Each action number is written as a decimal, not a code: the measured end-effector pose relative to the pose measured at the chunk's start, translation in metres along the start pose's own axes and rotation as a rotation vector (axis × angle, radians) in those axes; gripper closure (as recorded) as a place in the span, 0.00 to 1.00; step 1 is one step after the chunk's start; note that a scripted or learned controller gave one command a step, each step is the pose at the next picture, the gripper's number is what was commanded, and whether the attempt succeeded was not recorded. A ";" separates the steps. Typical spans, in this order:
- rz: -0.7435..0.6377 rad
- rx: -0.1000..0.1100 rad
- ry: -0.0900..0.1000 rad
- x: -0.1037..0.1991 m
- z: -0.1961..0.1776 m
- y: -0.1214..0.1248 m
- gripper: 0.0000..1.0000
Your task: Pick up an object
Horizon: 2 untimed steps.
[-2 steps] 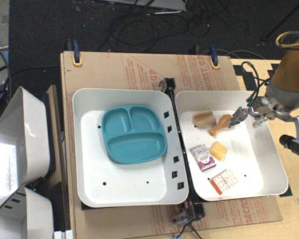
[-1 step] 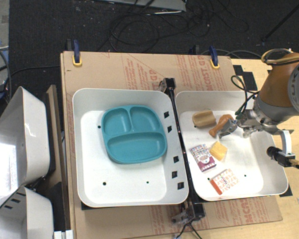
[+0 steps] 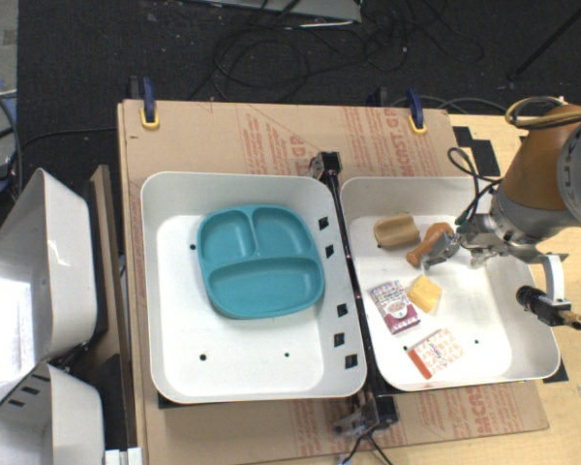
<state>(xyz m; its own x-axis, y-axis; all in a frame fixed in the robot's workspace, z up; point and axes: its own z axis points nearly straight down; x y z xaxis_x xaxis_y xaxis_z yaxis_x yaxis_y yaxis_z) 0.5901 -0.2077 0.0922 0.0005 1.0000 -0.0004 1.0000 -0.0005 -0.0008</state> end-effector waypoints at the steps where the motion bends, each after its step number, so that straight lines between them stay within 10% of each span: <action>1: -0.001 -0.002 -0.001 0.000 -0.011 0.001 1.00; 2: 0.001 -0.006 -0.002 -0.007 -0.056 0.000 1.00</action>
